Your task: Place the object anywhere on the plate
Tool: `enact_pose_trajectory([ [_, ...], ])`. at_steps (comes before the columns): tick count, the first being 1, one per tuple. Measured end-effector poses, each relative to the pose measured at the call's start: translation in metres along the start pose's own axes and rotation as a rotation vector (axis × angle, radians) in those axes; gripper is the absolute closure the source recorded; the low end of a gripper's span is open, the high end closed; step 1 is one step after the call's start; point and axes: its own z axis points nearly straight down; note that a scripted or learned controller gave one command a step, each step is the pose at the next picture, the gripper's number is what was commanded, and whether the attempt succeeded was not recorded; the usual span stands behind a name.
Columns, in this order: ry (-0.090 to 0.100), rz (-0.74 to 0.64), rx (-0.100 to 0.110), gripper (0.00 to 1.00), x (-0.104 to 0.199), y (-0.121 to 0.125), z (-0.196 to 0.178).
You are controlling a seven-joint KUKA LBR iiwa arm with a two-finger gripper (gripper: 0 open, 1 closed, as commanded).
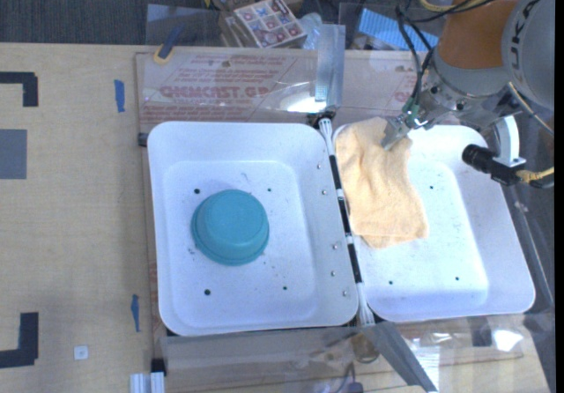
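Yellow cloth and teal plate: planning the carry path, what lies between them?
In the camera view, between the yellow cloth and teal plate run the bins' adjoining rims and bare white floor.

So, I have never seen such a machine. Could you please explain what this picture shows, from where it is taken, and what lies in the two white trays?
The picture comes from one camera fixed above a bench, looking down at a slant. The grey and orange machine on the right is a robot arm. Its grasping part, the gripper, is down at the top edge of a yellow cloth that lies in the right white bin. Whether it actually pinches the cloth is too small to tell. The left white bin holds a round teal plate. The job is to put the cloth on that plate, which is not yet done.
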Motion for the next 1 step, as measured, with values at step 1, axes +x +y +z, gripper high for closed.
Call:
enact_pose_trajectory([
  [1, -0.003, -0.003, -0.004, 1.00, 0.0000, 0.0016, -0.0177],
])
